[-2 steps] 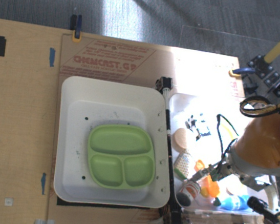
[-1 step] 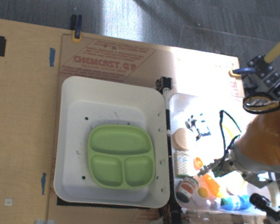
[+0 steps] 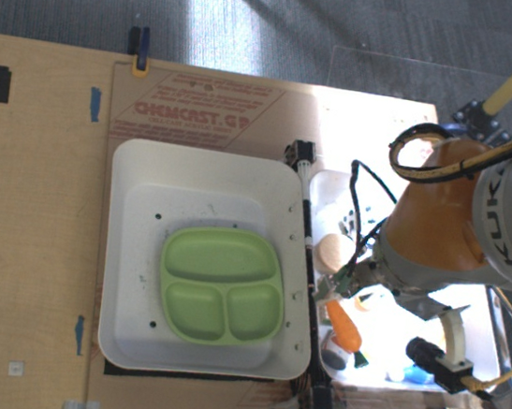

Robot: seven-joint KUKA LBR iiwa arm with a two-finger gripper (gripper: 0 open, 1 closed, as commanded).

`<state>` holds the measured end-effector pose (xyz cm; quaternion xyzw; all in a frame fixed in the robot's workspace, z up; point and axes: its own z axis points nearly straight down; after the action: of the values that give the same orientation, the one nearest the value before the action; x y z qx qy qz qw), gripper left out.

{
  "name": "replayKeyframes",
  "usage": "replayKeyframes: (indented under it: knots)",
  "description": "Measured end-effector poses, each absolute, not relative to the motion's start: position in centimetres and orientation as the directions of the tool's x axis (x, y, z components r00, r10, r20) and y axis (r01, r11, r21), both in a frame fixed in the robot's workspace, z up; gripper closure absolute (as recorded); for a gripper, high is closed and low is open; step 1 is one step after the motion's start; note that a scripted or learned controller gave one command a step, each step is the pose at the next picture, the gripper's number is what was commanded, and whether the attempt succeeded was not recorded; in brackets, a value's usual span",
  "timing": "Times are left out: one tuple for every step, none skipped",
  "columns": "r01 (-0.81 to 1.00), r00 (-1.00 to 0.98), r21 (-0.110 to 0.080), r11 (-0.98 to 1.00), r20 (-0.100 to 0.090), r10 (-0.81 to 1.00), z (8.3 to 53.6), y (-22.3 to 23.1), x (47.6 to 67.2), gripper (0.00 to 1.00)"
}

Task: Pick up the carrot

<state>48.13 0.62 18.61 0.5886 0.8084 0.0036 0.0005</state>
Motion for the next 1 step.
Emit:
replayKeyframes:
  knots:
    - [0.954, -0.301, 0.000, 0.301, 0.000, 0.954, 18.41, 0.15, 48.00, 0.00]
